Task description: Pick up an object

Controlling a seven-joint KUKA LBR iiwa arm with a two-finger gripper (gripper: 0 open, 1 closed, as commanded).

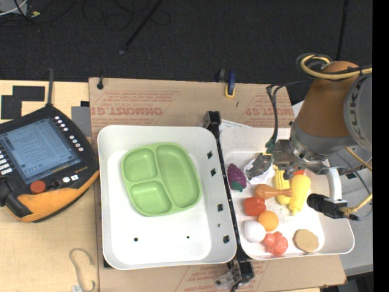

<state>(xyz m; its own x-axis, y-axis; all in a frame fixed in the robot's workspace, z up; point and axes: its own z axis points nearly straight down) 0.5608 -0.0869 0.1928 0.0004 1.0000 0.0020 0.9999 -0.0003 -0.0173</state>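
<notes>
Nearest to the camera, along the front wall of the right white plastic bin point(340, 248), three small toys are seen in a row: a white egg-shaped piece point(254, 231), a red lumpy plastic tomato point(275, 243) and a tan round biscuit-like piece point(306, 241). At 12 o'clock from the egg, a red plastic pepper point(254, 206) and a small orange ball point(268, 221) are lying, touching each other. Further back, an orange-brown toy drumstick point(270, 191) and a yellow plastic banana-like piece point(297, 190) are found just beside the two-finger gripper point(262, 165). A purple plastic eggplant point(236, 176) lies at 9 o'clock from the gripper.

Whether the jaws are open or closed cannot be told; nothing is seen held.

The eggplant is judged a good thing to pick. It is probably light, hollow, stiff and a little slippery, and not fragile. It should be taken across its narrow middle, because there it lies apart from its neighbours.

In the left white bin point(115, 236), a green three-part plastic tray point(161, 178) is resting.
</notes>
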